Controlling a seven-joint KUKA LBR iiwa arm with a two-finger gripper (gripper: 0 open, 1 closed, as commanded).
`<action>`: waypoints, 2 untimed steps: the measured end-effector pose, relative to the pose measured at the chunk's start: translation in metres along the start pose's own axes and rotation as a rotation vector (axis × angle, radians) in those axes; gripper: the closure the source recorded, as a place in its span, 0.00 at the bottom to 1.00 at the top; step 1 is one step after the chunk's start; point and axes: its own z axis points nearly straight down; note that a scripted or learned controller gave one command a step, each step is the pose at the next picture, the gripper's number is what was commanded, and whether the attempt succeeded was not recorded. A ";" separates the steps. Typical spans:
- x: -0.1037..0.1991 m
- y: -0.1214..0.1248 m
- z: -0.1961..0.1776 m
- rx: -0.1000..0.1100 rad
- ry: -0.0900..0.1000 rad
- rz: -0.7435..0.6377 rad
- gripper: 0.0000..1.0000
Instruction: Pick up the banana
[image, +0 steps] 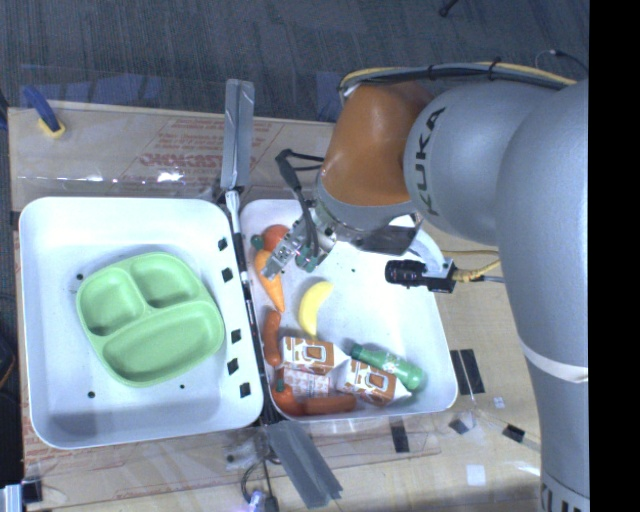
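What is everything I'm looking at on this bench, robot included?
Shallow white bins: two, side by side.
Green plastic divided plate: one, left bin.
Yellow banana: one, middle of right bin.
Orange carrots: several, along right bin's left and lower edges.
Small printed cartons: two, right bin's lower part.
Green bottle: one, beside the cartons.
Grey arm with orange band: one, reaching from the right.
Tool: one, above the carrots, beside the banana.
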 end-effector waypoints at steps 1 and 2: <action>0.000 -0.001 0.001 0.001 0.001 0.001 0.00; -0.015 -0.085 0.065 0.002 0.002 -0.165 0.00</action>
